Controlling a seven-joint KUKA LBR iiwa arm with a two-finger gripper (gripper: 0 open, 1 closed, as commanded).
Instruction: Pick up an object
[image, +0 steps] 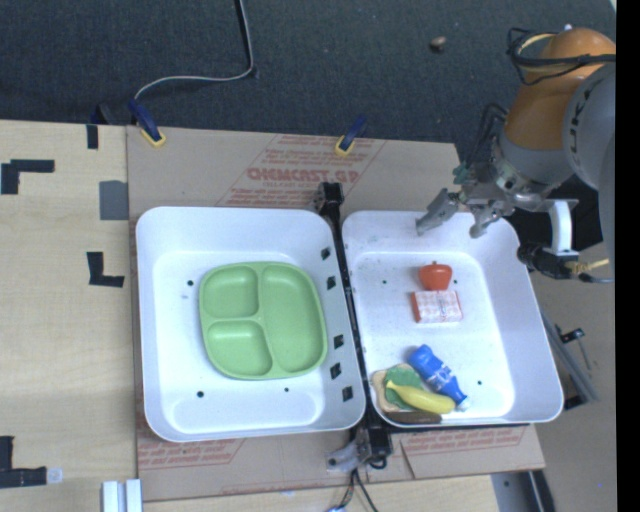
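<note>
white bins side by side on the desk, and the tool (459, 219) hangs over the far edge of the right bin (520, 330), fingers spread apart with nothing between them.

grey arm (560, 110) with its orange band reaches in from the right, and the tool's two fingers splay out over the bin's far rim, well apart from the things below. inside the right bin, a small red tomato-like piece (435, 274) sits near the middle, a red and white packet (437, 307) just in front of it, close or touching. down at the near corner, a blue bottle (437, 374) lies tilted beside a yellow banana (422, 400), with a green piece (401, 377) tucked against them. over in the left bin (165, 330), a green divided plate (263, 320) lies flat in the middle.
</note>
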